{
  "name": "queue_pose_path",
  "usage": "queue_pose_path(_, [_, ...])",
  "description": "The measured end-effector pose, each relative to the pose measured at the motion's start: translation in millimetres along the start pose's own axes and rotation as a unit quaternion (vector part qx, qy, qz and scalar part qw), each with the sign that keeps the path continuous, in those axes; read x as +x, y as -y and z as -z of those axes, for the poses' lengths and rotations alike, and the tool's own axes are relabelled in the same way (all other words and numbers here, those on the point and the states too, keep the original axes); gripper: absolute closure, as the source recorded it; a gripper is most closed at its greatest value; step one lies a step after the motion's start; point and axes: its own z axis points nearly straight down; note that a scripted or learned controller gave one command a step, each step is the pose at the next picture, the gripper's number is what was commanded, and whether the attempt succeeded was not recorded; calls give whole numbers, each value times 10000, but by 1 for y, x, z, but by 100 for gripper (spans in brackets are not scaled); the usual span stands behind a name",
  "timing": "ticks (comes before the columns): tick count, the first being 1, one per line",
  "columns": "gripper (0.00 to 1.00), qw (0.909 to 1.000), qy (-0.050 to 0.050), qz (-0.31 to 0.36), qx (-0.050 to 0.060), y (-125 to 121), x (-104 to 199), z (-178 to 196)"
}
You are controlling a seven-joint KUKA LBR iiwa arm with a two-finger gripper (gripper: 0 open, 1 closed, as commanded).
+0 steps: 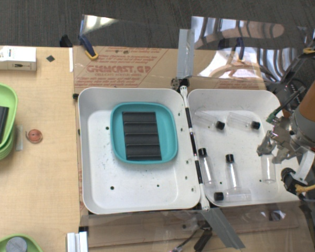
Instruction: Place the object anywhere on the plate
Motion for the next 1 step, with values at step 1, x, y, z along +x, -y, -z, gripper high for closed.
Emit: queue_pose_path(1, [0, 10000, 0, -1, -2, 0, 0, 0])
